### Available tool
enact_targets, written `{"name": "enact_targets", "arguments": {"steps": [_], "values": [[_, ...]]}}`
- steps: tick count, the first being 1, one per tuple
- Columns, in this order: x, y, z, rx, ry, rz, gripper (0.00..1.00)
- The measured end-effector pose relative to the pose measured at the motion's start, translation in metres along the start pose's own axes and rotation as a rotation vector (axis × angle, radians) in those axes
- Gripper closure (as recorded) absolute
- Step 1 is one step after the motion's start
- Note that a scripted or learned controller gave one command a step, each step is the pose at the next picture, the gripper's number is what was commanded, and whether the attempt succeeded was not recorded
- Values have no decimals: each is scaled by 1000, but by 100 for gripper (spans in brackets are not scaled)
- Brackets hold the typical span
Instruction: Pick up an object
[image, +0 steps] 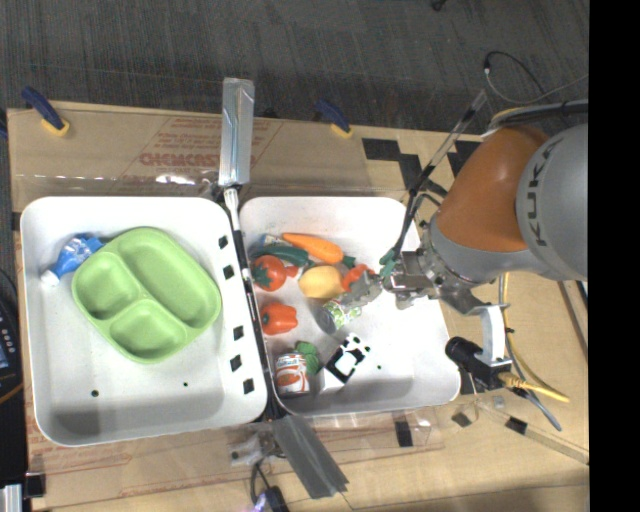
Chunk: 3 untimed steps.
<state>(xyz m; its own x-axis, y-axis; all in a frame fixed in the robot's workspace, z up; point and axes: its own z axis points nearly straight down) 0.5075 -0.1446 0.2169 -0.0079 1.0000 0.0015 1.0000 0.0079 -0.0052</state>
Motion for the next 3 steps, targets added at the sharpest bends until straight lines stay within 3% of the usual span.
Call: {"name": "enact_targets", "arguments": {"steps": [1, 2, 3], "values": [[3, 49, 42, -2, -1, -88, 0], [-41, 84, 122, -9, -5, -6, 0], [-40, 84, 113, -7, -3, -10, 100]]}}
